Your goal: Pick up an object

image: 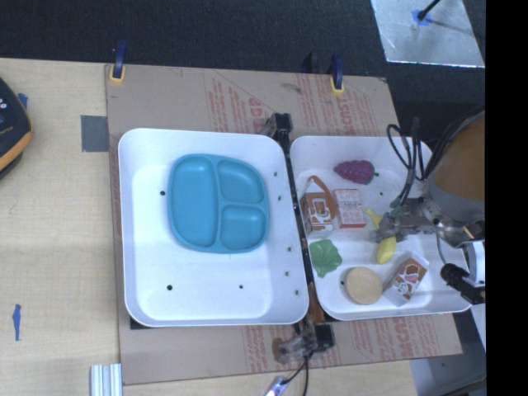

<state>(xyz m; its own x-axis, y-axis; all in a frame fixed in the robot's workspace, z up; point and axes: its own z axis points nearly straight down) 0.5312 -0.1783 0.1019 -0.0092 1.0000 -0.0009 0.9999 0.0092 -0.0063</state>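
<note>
Yellow toy (385, 248) lies just below gripper (396, 223).

I can't make out the pincer (394, 223): it blurs into cables just right of the right bin's (363, 308) yellow piece (384, 249). The arm (459, 176) above it runs off frame. A dark device (11, 130) left of the counter's (58, 262) left bin (132, 221) is cut off.

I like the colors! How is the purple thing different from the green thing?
The purple thing lies near the top of the right bin; the green thing lies lower, by the bin's left wall. The purple one is darker and oval; the green one is bright with a lumpier outline. Both are small, lie flat in the same bin, and are apart from the gripper.
</note>
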